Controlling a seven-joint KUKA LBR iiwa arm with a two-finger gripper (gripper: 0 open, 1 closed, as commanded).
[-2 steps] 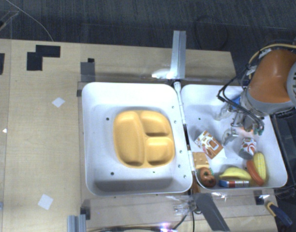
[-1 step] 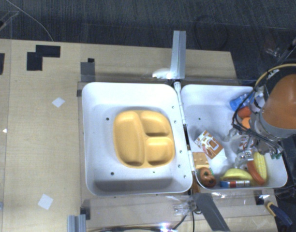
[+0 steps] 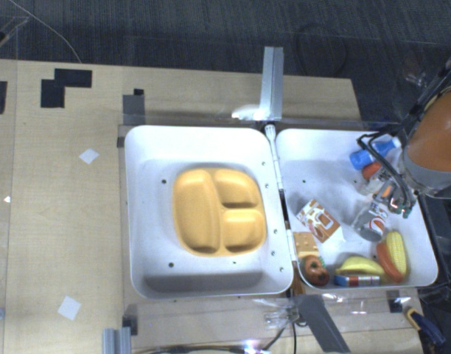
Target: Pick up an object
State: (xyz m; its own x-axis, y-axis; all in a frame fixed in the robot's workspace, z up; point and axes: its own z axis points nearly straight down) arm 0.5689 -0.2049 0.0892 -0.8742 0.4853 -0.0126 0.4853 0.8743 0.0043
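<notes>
The task names no single object; the pickable things lie in the right bin (image 3: 314, 142), most of them crowded toward its near edge and right side. A small printed carton (image 3: 318, 220), white with orange and brown, lies tilted near the bin's middle-left. Just nearer the camera sits a tan block (image 3: 304, 243), and touching its near side a brown ring-shaped donut (image 3: 315, 270). A banana (image 3: 360, 264) lies along the near wall, with a thin pen-like item (image 3: 356, 279) of several colours just below it. Against the banana's right end rests a corn cob (image 3: 393, 254), yellow with an orange-red side, leaning at the bin's right corner. The gripper (image 3: 379, 205) hangs over the right part of this bin, above a grey rounded object (image 3: 369, 226) that sits just left of the corn; whether the fingers are spread or closed, I cannot tell, for cables and small blue and orange parts clutter the wrist. Nothing can be seen held between them. The arm's orange band (image 3: 436, 142) shows at the view's right edge. The left bin (image 3: 144, 198) touches the right one along a shared middle wall and holds a yellow tray (image 3: 217, 211) with three compartments, lying flat near its centre. Both bins rest on a pale wooden bench (image 3: 56, 220).
</notes>
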